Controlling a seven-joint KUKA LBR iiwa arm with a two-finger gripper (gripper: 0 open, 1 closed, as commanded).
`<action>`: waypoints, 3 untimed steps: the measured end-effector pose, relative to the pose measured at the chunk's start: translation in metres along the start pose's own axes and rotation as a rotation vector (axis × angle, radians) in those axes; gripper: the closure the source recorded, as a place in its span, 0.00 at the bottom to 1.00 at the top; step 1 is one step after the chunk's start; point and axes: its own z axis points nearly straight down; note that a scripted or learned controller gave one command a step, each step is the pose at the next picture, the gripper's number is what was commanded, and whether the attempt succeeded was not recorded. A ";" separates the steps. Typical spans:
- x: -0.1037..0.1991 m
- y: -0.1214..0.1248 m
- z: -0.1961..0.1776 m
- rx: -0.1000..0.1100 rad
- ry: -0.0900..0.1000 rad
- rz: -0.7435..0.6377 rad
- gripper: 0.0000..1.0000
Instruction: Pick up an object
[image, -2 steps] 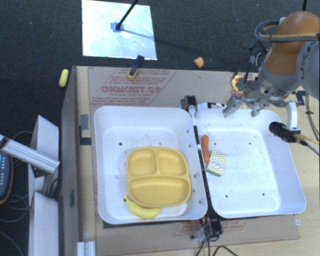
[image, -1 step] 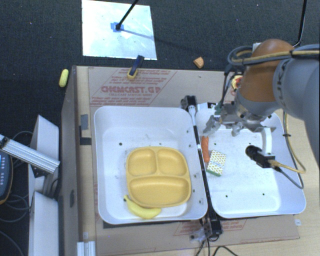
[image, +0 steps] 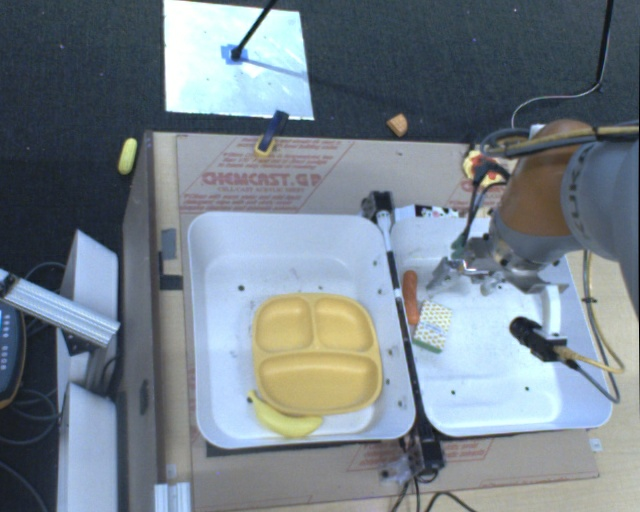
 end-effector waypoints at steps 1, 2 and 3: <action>0.006 -0.008 0.042 -0.004 -0.003 0.001 0.00; 0.006 0.074 0.042 -0.004 0.000 -0.003 0.00; 0.005 0.054 0.042 -0.003 0.001 -0.002 0.00</action>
